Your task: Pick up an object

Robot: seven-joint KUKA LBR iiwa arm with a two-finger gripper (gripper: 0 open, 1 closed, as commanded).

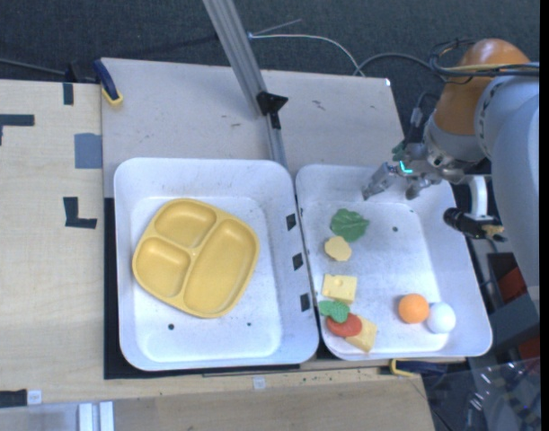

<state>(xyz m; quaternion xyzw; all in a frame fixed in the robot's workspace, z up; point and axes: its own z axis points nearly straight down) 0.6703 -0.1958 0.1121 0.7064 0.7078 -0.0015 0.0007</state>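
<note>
Gripper: I see it over the right bin's far edge, fingers spread, holding nothing | Target: I pick the green leaf piece, lying nearest, down-left of the fingertips | Beyond: yellow pieces, orange ball, white ball nearer the front.

The gripper hangs over the far end of the right bin, above and well apart from the green leaf piece. Nearer in that bin lie a yellow round piece, a yellow block, an orange ball and a white ball. The left bin holds a yellow divided plate.
</note>
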